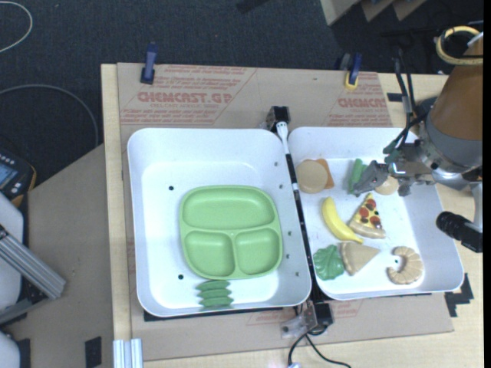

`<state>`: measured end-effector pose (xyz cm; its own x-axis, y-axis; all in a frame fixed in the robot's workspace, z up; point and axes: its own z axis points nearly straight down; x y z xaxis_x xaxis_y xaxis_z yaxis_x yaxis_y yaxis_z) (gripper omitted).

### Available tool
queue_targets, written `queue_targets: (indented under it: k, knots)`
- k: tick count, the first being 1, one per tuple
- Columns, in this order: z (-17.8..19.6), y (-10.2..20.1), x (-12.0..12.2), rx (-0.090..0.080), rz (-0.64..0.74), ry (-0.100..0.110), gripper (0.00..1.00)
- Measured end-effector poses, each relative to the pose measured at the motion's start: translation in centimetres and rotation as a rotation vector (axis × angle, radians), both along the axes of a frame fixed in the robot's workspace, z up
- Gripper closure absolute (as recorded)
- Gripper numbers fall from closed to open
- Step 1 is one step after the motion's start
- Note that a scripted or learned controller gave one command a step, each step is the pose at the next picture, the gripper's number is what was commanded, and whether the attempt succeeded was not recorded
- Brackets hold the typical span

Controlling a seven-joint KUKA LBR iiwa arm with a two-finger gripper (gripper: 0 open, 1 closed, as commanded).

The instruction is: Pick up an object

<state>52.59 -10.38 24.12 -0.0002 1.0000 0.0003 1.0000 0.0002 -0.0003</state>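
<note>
Poised low over the right bin (430, 282), pincer (374, 176) with fingers spread apart and nothing between them, just beside a green pepper-like toy (356, 175) near the bin's upper middle. Close by: a bun (313, 175), banana (334, 221), pizza slice (368, 218) and croissant (406, 264). Likely light, rigid, smooth plastic, prone to slipping; best taken across the narrow waist. In the left bin (146, 228), a green divided plate (230, 232).
</note>
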Motion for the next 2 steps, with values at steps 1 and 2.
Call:
queue_targets:
  k: [1, 2]
  knots:
    - [-16.3, 0.2, 1.4, -0.001, 0.0, 0.001, 0.0]
    - [2.5, 3.2, -2.3, -0.001, 0.004, -0.017, 0.0]
